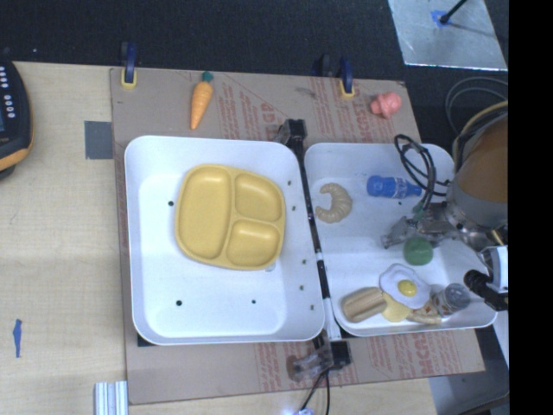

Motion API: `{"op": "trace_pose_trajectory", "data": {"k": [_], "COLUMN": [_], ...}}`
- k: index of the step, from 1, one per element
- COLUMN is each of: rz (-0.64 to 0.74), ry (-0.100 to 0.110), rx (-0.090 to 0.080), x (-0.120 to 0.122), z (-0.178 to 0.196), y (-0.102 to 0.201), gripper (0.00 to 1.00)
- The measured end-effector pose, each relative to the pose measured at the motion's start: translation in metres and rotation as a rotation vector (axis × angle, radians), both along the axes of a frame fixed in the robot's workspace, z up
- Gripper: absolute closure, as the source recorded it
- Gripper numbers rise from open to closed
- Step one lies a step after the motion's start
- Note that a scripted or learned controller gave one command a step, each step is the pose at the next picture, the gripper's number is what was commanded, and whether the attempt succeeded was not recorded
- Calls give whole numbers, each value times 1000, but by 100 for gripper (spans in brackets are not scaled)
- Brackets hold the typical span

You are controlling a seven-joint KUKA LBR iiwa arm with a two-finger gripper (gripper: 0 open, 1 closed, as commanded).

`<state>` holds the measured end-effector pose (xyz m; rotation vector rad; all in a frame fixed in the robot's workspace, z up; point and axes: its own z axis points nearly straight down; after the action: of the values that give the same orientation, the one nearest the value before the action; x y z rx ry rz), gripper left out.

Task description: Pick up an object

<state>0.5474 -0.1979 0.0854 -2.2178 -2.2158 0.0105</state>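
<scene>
1. Step: approach. Gripper (415, 232) low in right bin (363, 158), just above green object (419, 252); can't tell jaw state. Next: close on it, lift.
2. Left bin (155, 309): yellow divided tray (230, 215).
3. Right bin: croissant (333, 202), blue bottle (386, 187), fried egg (403, 287), bun (363, 303).

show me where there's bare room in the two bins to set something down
Left bin: bare floor along the front and left, bordering the yellow divided plate. Right bin: a patch between the croissant and the hot dog. Crowded on the right side, around the claw, green object and fried egg.
</scene>
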Motion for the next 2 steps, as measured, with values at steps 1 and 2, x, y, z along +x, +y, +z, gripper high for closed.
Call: {"op": "trace_pose_trajectory", "data": {"k": [1,2], "rz": [7,8], "ry": [-7,-18], "rx": [-1,0], "x": [3,-11], "z": [17,128], "y": [1,43], "gripper": [100,100]}}
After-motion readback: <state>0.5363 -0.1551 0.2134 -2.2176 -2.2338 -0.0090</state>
